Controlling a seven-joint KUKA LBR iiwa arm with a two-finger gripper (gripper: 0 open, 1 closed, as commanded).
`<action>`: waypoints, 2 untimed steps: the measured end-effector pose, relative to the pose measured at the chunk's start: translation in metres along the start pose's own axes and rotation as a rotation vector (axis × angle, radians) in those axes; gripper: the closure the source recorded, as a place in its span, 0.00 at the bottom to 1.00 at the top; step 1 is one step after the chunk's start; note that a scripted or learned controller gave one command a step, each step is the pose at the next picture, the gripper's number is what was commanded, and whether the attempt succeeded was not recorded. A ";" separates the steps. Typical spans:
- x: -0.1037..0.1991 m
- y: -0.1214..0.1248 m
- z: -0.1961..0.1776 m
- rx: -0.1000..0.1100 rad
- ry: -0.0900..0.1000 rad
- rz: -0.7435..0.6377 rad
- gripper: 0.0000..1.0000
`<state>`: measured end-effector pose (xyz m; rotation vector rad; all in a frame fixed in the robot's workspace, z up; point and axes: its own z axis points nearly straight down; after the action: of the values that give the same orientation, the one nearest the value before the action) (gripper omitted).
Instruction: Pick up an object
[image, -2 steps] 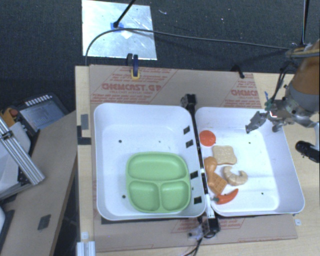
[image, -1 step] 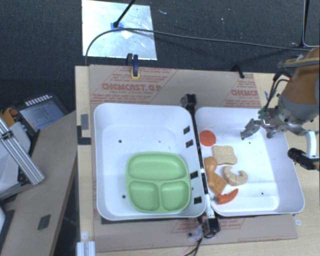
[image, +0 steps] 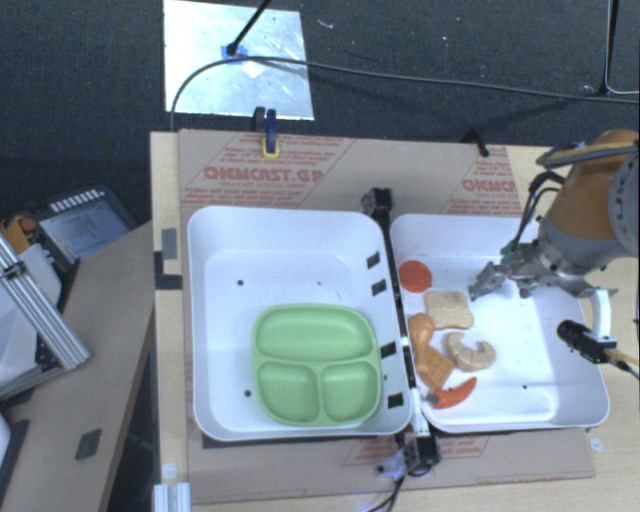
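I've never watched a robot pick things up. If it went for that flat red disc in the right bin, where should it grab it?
Probably from straight above, pinching across the red disc at opposite edges. It lies flat and round, so any two facing edges would serve. It sits close to the right bin's left wall, with a bread slice just below, so the claw had best straddle it along the wall.

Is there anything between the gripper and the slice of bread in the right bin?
Nothing visible. The gripper hangs over the right bin, up and to the right of the bread slice, with bare white floor between them. The red disc lies off to the left.
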<state>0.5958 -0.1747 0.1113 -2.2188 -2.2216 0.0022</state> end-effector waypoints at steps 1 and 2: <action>0.000 0.002 -0.014 -0.007 -0.002 -0.001 1.00; 0.001 -0.006 -0.071 -0.008 -0.002 -0.001 1.00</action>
<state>0.5897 -0.1735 0.1827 -2.2229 -2.2274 -0.0048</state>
